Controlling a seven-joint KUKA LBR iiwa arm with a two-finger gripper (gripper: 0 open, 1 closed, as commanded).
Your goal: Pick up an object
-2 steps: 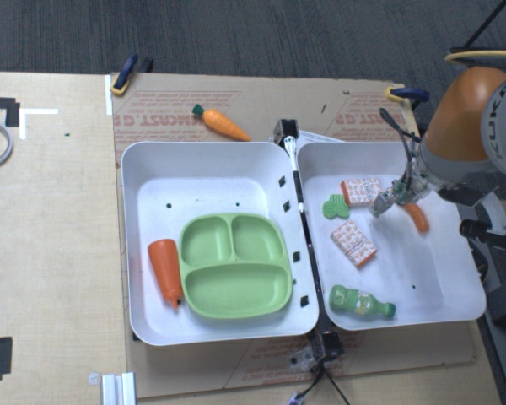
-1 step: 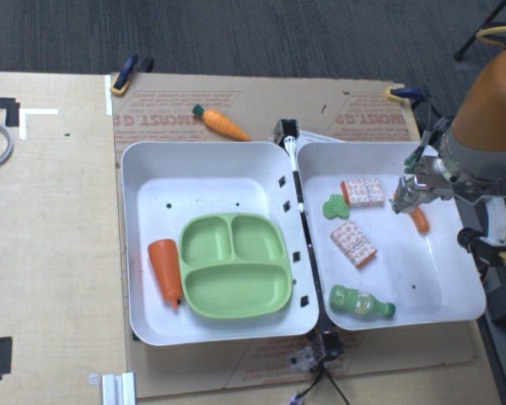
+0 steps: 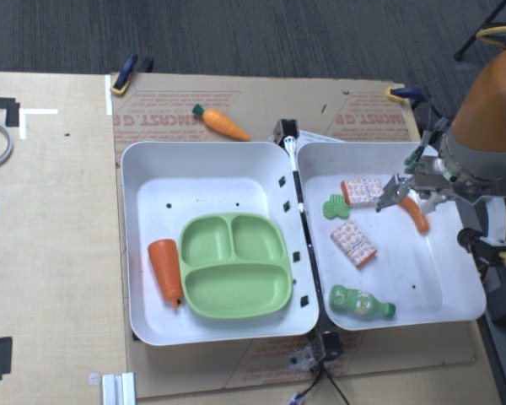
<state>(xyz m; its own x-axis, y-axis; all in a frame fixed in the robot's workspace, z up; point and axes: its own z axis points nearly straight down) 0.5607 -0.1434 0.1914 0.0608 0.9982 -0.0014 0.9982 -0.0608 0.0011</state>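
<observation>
In the left bin (image 3: 143,175) a green divided plate (image 3: 234,264) and a carrot (image 3: 164,270) lie untouched. In the right bin (image 3: 455,298), the gripper (image 3: 402,194) hangs beside a small orange piece (image 3: 416,213); whether its grip has closed I cannot tell, so the pick looks unfinished.

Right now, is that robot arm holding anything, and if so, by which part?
It cannot be told. The end effector sits at the upper end of a small orange sausage-shaped piece in the right bin, but no grip is visible.
</observation>
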